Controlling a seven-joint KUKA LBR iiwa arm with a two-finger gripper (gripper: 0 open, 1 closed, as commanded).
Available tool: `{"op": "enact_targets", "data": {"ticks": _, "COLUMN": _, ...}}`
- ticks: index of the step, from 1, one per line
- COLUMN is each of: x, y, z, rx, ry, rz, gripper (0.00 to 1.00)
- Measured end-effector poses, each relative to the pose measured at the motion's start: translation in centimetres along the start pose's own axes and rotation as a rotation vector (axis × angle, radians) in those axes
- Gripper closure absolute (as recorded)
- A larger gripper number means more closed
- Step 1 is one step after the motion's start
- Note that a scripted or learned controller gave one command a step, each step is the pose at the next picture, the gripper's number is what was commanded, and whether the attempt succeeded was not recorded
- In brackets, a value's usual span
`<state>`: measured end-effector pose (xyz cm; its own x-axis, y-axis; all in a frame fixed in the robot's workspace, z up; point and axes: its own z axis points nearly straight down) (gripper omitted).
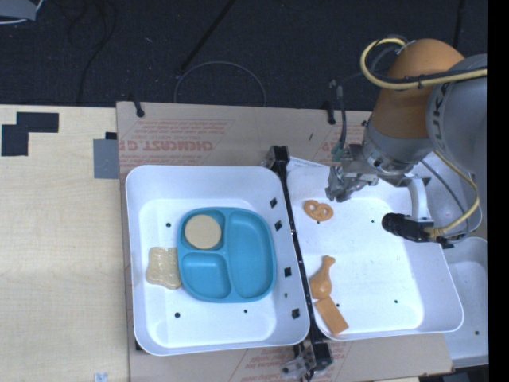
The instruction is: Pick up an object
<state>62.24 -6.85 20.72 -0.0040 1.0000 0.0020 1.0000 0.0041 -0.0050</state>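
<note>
My gripper [340, 188] hangs over the far left part of the right bin [398, 309]. A small brown pretzel [318, 210] lies on the bin floor just below and to the left of it, apart from the gripper. Nearer the front of that bin lie an orange drumstick-shaped piece [322, 278] and an orange wedge [332, 317], both close to the left wall. Nothing shows in the gripper's grasp.
The left bin [151, 189] holds a blue divided tray [238, 265] with a round tan cracker [202, 231] in its top-left compartment. A pale toast-like piece [163, 267] lies beside the tray's left edge. A black divider [288, 229] separates the bins.
</note>
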Motion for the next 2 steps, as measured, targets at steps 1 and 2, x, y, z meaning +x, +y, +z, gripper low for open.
{"op": "enact_targets", "data": {"ticks": 1, "x": 4.9, "y": -0.1, "z": -1.2, "rx": -0.004, "ry": 0.0, "rz": -0.001, "gripper": 1.0}}
{"op": "enact_targets", "data": {"ticks": 2, "x": 9.9, "y": -0.4, "z": -2.4, "rx": -0.004, "ry": 0.0, "rz": -0.001, "gripper": 1.0}}
